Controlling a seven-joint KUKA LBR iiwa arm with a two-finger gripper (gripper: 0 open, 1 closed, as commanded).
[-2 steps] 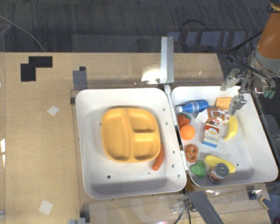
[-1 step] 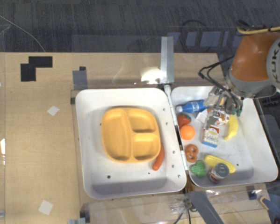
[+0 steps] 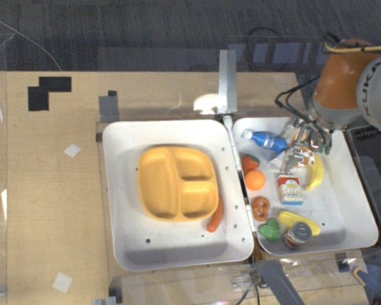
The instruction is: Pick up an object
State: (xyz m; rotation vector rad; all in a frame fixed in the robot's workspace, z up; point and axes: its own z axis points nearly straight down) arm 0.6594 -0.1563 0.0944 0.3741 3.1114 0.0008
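Observation:
My gripper (image 3: 297, 157) hangs low in the right bin (image 3: 359, 203), just right of a blue bottle (image 3: 266, 140) and left of a banana (image 3: 316, 173). A small carton (image 3: 290, 189) with a red top lies right below it. Further left in that bin are an orange (image 3: 255, 180), a red piece (image 3: 248, 163) and a small brown item (image 3: 260, 206). At the front lie a green toy (image 3: 268, 228), a yellow piece (image 3: 302, 222) and a dark can (image 3: 298, 234). Nothing shows between the fingers.
The left bin (image 3: 123, 203) holds a yellow divided tray (image 3: 177, 181) with an orange carrot (image 3: 215, 219) leaning at its right front. A metal post (image 3: 228, 83) stands behind the divider between the bins. The arm's orange band (image 3: 339, 77) is over the right bin's back edge.

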